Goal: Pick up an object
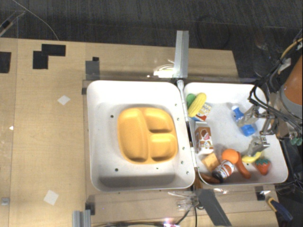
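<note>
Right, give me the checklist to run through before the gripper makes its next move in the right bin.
1. Gripper is over the right bin: ok, it sits above the bin's right side.
2. Something is held between the fingers: cannot tell, the view is too cluttered there.
3. A target lies close by: ok, the banana and strawberry lie just below the gripper.
4. Target stands apart from its neighbours: not ok, the banana, strawberry, orange and carrot crowd together.
5. Blue object is clear of the approach: cannot tell, it lies close beside the arm's cables.
6. Yellow tray sits in the left bin, out of the way: ok.
</note>
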{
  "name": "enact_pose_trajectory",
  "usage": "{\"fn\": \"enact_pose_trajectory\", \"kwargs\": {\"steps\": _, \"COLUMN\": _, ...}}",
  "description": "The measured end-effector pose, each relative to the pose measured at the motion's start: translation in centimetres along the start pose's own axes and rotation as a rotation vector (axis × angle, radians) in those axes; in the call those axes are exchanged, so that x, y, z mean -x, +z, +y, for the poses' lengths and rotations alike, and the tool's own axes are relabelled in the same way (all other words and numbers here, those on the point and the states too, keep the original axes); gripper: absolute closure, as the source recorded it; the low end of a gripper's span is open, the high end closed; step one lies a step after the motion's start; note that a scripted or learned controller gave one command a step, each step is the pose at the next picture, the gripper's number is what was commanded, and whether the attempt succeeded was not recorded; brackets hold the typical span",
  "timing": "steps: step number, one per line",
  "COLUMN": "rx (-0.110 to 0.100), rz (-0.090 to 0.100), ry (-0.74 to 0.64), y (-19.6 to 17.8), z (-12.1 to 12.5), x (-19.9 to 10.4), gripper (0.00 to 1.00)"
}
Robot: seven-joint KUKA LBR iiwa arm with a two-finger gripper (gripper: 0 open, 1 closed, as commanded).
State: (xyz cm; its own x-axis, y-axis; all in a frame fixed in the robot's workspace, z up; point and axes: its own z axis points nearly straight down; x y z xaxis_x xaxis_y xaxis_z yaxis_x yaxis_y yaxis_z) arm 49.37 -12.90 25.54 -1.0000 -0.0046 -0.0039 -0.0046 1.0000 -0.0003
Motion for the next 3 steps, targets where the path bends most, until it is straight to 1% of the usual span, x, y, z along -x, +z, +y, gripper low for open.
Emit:
{"fn": "enact_pose_trajectory", "kwargs": {"steps": 1, "rx": 0.003, "rz": 0.011, "ry": 0.102, "y": 12.5, "z": -2.2, "x": 6.6, "gripper": 0.0}}
{"fn": "enact_pose_trajectory", "kwargs": {"steps": 2, "rx": 0.0, "rz": -0.008, "ry": 0.317, "y": 16.8, "z": -0.9, "x": 12.3, "gripper": 0.0}}
{"fn": "enact_pose_trajectory", "kwargs": {"steps": 3, "rx": 0.0, "rz": -0.009, "ry": 0.374, "y": 16.9, "z": -4.3, "x": 14.5, "gripper": 0.0}}
